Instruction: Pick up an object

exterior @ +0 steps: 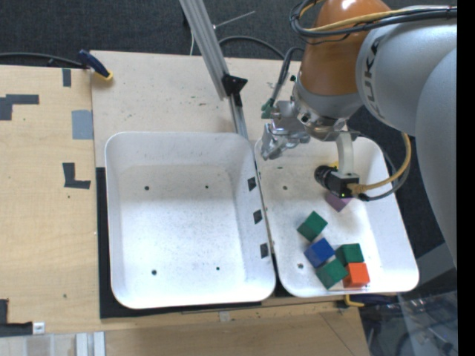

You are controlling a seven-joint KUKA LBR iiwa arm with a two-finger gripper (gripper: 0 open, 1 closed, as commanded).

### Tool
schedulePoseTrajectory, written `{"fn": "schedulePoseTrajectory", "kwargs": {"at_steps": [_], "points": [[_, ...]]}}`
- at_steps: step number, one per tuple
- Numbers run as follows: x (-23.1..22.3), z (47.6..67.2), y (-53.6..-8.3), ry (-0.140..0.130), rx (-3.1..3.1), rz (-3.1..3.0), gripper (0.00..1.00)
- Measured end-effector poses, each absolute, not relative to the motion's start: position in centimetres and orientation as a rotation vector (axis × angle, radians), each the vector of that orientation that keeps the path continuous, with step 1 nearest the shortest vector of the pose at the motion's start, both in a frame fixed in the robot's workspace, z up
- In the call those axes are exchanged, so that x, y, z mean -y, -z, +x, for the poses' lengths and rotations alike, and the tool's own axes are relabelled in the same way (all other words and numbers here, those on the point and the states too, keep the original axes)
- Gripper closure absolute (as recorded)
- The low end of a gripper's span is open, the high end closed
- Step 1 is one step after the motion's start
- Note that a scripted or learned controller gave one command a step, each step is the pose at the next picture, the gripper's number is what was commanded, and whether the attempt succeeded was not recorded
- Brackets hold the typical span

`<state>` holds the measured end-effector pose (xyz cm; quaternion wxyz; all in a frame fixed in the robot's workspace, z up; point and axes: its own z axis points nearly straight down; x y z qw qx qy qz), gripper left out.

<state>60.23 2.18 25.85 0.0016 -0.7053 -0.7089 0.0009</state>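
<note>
While the grey arm [415, 65] with its glossy orange band [341, 21] reaches in from the right, we see the gripper [276, 145] hanging over the top left corner of the right bin [397, 232], near the divide with the left bin [178, 221]. We cannot tell how the jaws stand; metal parts blur together there. Nothing shows between them.

Both bins are shallow, white, smooth plastic with rounded corners; the left one is speckled with dark dots.

Task objects lie well apart from the gripper, toward the right bin's lower part: a green block [312, 225] tilted, just below it a blue cube [320, 252], then a dark green block [332, 273], a small green cube [352, 254] and an orange cube [358, 274], clustered and touching. A small purple piece [338, 202] sits beside a black part on the arm.
</note>
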Motion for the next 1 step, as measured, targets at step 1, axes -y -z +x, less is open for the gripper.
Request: {"fn": "schedulePoseTrajectory", "kwargs": {"at_steps": [1], "points": [[-7.55, 57.59, -24.13, -0.004, 2.225, -2.211, 1.00]]}}
